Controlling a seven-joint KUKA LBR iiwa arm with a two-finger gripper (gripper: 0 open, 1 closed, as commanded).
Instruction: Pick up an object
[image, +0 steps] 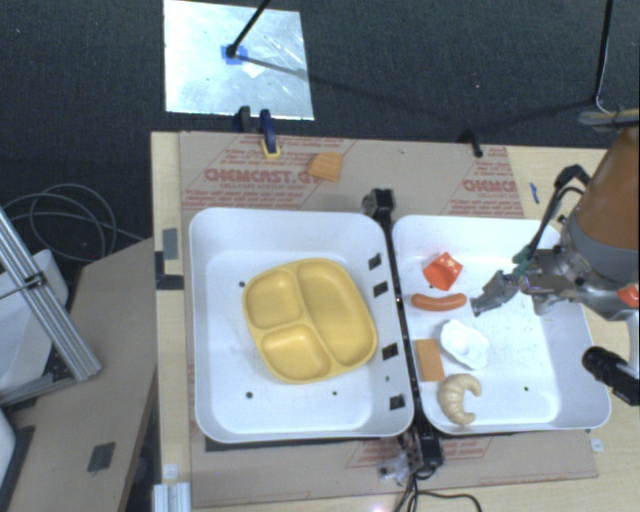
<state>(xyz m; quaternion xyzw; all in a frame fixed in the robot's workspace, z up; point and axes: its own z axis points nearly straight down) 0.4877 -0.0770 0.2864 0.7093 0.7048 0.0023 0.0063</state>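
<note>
While the grey arm (600, 225) with its orange-brown band reaches in from the right edge of the frame, its dark hand (497, 293) hangs over the right-hand shallow white bin (575, 395), pointing toward the middle of the picture. I cannot tell how wide the hand stands; nothing shows between its tips.

Just left of the hand, a slim orange-red toy sausage (438, 301) lies flat in the upper left part of that bin, and a small red-orange chunky block (442, 269) sits just above it. Below the sausage rests a white rounded cup-like piece (465, 343), and beside its lower left lies a flat tan square like a cracker (428, 359), close against the bin's left wall. In the lower left of this bin lies a pale beige toy croissant (459, 397).

The left-hand shallow white bin (215, 300), centre of the frame, holds a yellow plastic tray with three compartments (309, 319), tilted a little off square.

Both bins sit on a brown cardboard sheet with red lettering (260, 175) over the counter (165, 205). A small tan block (326, 166) lies on the cardboard above the left bin, and a shiny silver sheet (236, 58) lies at the upper left of the frame.
</note>
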